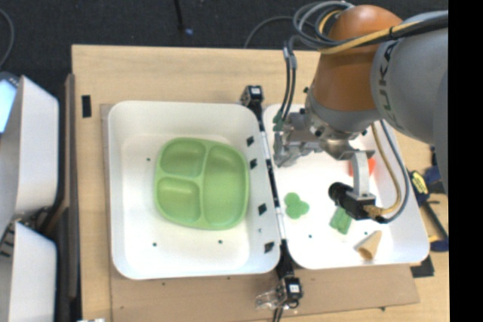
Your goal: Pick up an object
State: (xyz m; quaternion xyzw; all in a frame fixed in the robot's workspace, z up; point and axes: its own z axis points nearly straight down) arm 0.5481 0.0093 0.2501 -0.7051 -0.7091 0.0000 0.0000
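In the right bin (404,241) lie a small green clover-shaped piece (295,205), a green block (341,222) and a tan cone (370,243). An orange-red piece (370,163) shows partly from under the arm. My gripper (289,145) hangs over the left part of the right bin, close to the divider wall and a little beyond the clover-shaped piece. The arm's grey body and orange band (355,56) hide the back of this bin. Nothing can be seen held in the gripper.
A green divided plate (202,182) lies in the middle of the left bin (124,162). A black cable fitting (349,197) hangs from the arm just above the green block. Black clips (251,95) sit along the wall between the bins.
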